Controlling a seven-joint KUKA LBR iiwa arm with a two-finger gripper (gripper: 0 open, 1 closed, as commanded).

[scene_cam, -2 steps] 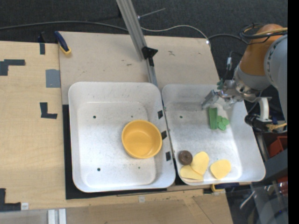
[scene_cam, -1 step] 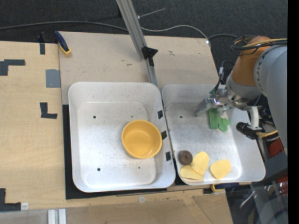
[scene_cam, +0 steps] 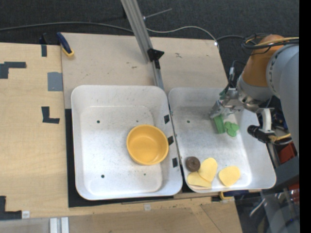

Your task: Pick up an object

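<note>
In the right bin (scene_cam: 194, 106) a green object (scene_cam: 227, 127) lies near the right wall. My gripper (scene_cam: 221, 112) hangs right at its upper end, reaching in from the right, and its tip overlaps the green object in this view. Whether it touches the object is unclear. At the bin's front lie a small brown round piece (scene_cam: 193, 163) and three flat yellow pieces (scene_cam: 209, 168) close together. A yellow bowl (scene_cam: 147, 143) sits upright in the left bin (scene_cam: 97, 106), towards its right side.
A slanted metal pole (scene_cam: 141, 30) rises from the bench behind the bins and ends at a black clamp. The grey arm with its orange band (scene_cam: 262, 57) fills the right side above the right bin. Cables run along the dark back.
</note>
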